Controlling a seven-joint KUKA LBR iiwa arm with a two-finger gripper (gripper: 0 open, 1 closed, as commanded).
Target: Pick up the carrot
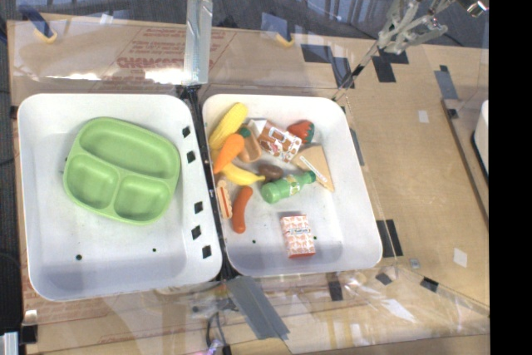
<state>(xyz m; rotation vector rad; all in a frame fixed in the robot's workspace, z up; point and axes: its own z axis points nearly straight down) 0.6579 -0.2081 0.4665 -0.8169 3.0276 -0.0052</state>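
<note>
The gripper [397,36] hangs at the upper right of the view, above the bench and well clear of both bins, its thin metal fingers [391,37] pointing down and to the left; they look slightly spread, with nothing between them. The carrot [229,152] lies in the right bin [359,204], near that bin's left wall, tilted with its upper end toward the right. Just above it sits a yellow banana-shaped piece [228,123], and just below it a second, smaller yellow piece [241,175], which touches or nearly touches the carrot's lower side. Lower still is an orange-red sausage shape [241,208], lying almost upright. To the carrot's right are a patterned white-and-brown packet [277,141], a red piece with a green top [302,130], a tan wedge [316,163] and a green bottle [287,186] lying on its side. A small red-and-white box [298,234] rests apart from the cluster toward the bin's front. The left bin [50,253] holds a green divided plate [123,170] with three compartments. A strip of grey tape [198,41] runs up the bench from the seam between the two bins
</note>
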